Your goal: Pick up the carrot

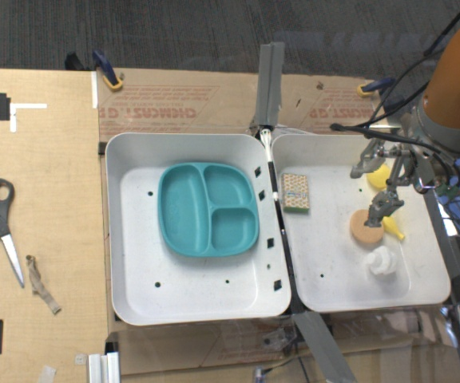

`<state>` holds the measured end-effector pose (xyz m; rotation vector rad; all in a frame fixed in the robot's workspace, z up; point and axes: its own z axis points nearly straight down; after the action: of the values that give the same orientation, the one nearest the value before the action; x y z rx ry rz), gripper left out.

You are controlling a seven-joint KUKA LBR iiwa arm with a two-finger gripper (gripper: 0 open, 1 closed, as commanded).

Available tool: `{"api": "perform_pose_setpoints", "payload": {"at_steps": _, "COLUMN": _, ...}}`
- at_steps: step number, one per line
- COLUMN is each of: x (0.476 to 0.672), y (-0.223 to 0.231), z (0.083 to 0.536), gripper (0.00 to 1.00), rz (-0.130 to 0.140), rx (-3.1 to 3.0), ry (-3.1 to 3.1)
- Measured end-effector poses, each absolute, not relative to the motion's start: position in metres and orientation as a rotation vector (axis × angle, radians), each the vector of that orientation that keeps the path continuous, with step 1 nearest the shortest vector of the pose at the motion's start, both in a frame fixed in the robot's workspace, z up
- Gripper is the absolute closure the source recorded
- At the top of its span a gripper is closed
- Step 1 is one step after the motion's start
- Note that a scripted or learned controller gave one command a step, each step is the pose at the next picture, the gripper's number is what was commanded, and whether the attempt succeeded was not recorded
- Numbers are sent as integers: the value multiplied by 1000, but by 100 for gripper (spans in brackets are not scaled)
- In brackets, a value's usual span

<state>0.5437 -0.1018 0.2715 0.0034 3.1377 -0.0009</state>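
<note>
Hovering over the right bin (422, 294), my claw (386, 204) hangs just above a round tan disc (365, 230); whether it is wide or narrow I cannot tell. Beside it lies a yellow piece (394, 229), with more yellow (376, 175) behind the claw. Nothing near me reads clearly as the carrot. A white lump (382, 262) sits just past the disc, a patterned block (295, 191) well away toward the divider. Farther off, a teal divided plate (209, 209) rests in the left bin (126, 294), and scissors (0, 222) on the table (38, 294).
</note>
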Motion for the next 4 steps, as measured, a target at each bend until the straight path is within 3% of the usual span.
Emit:
{"api": "perform_pose_setpoints", "payload": {"at_steps": 1, "x": 572, "y": -151, "z": 177, "gripper": 0, "rz": -1, "rx": 164, "ry": 3134}}
{"api": "perform_pose_setpoints", "payload": {"at_steps": 2, "x": 586, "y": -146, "z": 111, "gripper": 0, "rz": 0, "rx": 505, "ry": 3097}}
{"api": "perform_pose_setpoints", "payload": {"at_steps": 3, "x": 568, "y": -201, "z": 94, "gripper": 0, "rz": 0, "rx": 954, "ry": 2989}}
{"api": "perform_pose_setpoints", "payload": {"at_steps": 4, "x": 570, "y": -200, "z": 104, "gripper": 100, "rz": -2, "rx": 945, "ry": 2987}}
